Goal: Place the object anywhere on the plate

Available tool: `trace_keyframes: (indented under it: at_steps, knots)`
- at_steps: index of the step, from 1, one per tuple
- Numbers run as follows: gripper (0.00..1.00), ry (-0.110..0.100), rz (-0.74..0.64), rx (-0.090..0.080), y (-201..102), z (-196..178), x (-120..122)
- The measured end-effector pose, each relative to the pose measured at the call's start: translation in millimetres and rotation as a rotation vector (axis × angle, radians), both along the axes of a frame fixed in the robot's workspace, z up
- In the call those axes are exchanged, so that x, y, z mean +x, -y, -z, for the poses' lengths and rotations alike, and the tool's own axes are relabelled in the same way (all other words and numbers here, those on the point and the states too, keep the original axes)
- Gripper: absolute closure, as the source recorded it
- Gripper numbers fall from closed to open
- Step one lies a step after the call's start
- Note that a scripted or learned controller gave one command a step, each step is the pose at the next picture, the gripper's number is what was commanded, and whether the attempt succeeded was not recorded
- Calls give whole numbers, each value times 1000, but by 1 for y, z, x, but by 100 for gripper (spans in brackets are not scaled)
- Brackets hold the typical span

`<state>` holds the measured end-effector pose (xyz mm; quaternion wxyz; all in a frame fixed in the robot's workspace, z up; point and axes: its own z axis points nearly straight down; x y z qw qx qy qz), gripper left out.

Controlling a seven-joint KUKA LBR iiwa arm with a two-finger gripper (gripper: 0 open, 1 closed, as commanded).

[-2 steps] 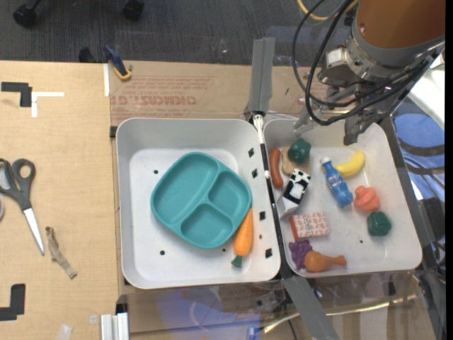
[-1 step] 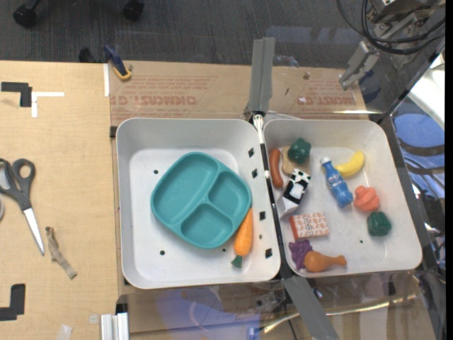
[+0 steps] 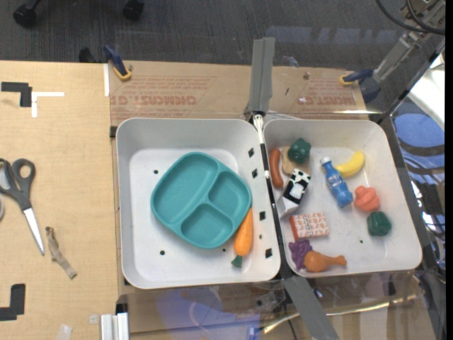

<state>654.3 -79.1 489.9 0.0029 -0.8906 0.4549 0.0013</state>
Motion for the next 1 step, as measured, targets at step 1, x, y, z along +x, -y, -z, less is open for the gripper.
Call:
trace_keyframes:
  at_steps: [1]
  knots:
    - [0, 1, 9, -1, 113, 0, 6]
